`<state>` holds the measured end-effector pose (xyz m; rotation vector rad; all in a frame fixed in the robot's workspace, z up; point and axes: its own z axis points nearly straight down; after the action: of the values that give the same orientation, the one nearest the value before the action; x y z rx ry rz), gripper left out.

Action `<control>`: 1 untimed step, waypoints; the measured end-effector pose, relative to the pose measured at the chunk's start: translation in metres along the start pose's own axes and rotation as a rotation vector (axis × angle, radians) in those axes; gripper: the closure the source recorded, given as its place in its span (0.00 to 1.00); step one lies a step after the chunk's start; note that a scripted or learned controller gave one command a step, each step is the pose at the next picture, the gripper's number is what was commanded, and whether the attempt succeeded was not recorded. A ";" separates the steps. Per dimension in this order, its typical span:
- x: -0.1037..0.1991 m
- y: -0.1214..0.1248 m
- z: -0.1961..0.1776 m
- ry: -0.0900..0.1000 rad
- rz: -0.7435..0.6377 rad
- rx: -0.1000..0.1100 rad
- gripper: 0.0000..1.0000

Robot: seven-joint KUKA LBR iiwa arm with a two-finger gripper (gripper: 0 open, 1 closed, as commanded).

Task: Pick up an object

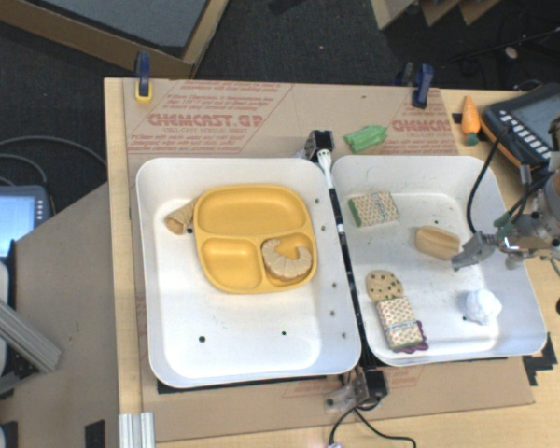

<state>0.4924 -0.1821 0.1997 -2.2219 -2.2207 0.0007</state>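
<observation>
Pincer [467, 255] hangs low inside the right bin [518, 343], just beside the tan block [438, 242], likely lining up on it; open or shut, I cannot tell. Cookie [383, 284] and white wad [481, 306] lie near that block.

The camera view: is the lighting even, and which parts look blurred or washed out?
In the camera view the light is soft and even; the yellow tray casts faint shadow on the left bin. The white crumpled object nearly blends into the right bin. The gripper looks slightly blurred. A screen at the left edge is washed out pale blue.
</observation>
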 end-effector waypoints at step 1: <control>0.001 -0.015 0.121 0.002 0.001 0.005 0.00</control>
<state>0.4774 -0.1806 0.0787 -2.2193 -2.2163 0.0037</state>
